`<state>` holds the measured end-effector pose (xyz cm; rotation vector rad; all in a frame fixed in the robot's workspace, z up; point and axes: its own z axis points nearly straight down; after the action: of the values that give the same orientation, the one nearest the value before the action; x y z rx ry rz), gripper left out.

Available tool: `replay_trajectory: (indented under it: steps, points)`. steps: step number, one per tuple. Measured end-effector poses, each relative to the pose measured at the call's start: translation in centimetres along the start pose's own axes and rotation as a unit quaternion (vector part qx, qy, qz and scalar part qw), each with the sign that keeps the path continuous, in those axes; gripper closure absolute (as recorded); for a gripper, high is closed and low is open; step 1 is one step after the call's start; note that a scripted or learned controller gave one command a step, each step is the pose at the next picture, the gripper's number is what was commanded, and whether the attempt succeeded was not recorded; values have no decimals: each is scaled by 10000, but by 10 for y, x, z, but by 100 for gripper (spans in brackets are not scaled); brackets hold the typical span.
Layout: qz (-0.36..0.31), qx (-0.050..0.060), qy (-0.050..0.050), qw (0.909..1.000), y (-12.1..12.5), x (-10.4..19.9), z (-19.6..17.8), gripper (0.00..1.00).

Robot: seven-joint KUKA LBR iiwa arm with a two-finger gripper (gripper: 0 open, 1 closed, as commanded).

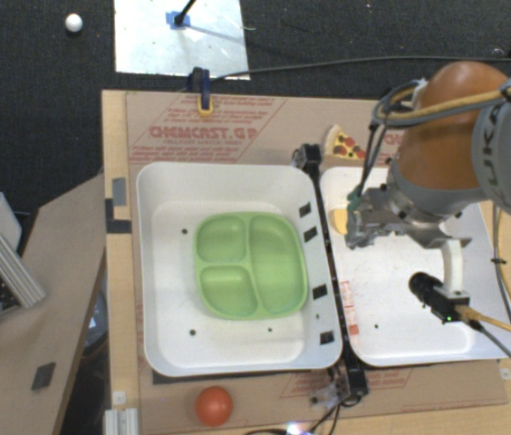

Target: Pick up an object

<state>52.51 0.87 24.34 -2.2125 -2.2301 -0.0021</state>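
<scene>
Nearest lay an orange ball [213, 406] on the table. In the right bin [391, 333] a small yellow piece [337, 217] sat beside the jaws, whose state I could not tell. It seemed light and stiff, best gripped across its edges.

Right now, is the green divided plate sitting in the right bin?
No, the green divided plate lies flat in the left bin, while the arm hangs over the right bin.
</scene>
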Motion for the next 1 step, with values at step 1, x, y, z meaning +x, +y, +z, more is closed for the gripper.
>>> replay_trajectory:
  steps: [1]
  points:
    - [-5, -2, 2, 10000, 10, 42, 9, 100]
